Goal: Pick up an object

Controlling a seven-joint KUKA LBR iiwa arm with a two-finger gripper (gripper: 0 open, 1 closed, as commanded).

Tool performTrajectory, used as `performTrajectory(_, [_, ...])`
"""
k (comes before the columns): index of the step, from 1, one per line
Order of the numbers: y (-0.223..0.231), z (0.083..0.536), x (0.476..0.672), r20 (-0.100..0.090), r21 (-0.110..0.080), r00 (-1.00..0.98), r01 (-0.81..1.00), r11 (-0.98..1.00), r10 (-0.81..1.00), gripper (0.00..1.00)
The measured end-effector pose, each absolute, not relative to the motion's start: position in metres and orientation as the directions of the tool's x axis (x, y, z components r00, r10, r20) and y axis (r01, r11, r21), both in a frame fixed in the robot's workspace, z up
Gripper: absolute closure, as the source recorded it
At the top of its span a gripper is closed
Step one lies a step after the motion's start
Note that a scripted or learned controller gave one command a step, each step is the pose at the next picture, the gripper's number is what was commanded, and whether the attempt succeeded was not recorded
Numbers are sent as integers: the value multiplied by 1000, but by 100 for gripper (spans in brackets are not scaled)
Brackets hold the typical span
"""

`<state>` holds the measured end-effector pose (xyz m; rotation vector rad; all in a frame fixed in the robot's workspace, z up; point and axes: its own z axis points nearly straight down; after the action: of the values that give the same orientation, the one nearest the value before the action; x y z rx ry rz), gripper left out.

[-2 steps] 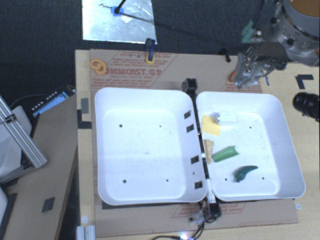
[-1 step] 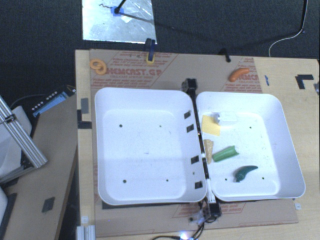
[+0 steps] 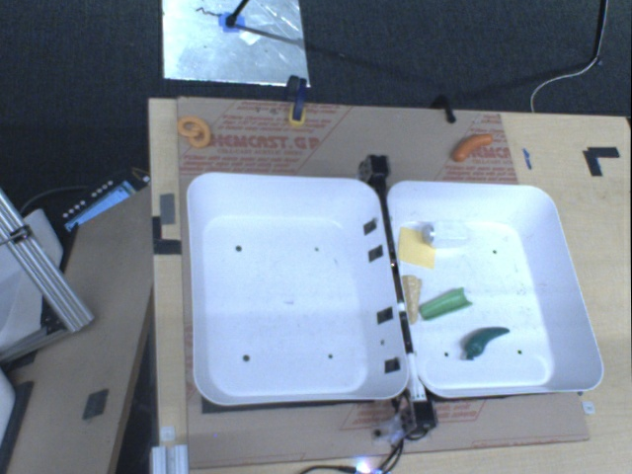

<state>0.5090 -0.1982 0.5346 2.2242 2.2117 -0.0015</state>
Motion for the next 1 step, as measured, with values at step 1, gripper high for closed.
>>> performTrajectory(1, [-159,536,486,0,3,-6,1000,6,1000,100])
